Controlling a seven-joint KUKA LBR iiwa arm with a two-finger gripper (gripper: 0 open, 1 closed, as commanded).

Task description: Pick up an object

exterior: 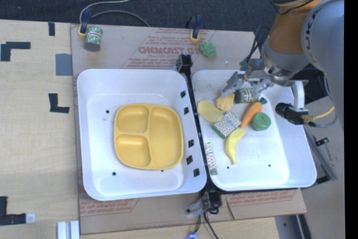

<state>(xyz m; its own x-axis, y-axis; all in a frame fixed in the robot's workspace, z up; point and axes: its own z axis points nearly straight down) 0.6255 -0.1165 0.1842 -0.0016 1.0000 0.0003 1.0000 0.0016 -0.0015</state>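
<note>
Several small toy foods crowd the right bin (pixel 291 173), among them a carrot (pixel 251 113) just under the gripper (pixel 246 87), likely light, rigid and slick, best pinched across its middle; jaw state I cannot tell.

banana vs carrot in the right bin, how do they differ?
The banana is yellow and curved; the carrot is orange, straight and tapered. The banana lies nearer the bin's front, the carrot farther back, close below the gripper. Both lie flat at a similar slant in the right bin.
</note>
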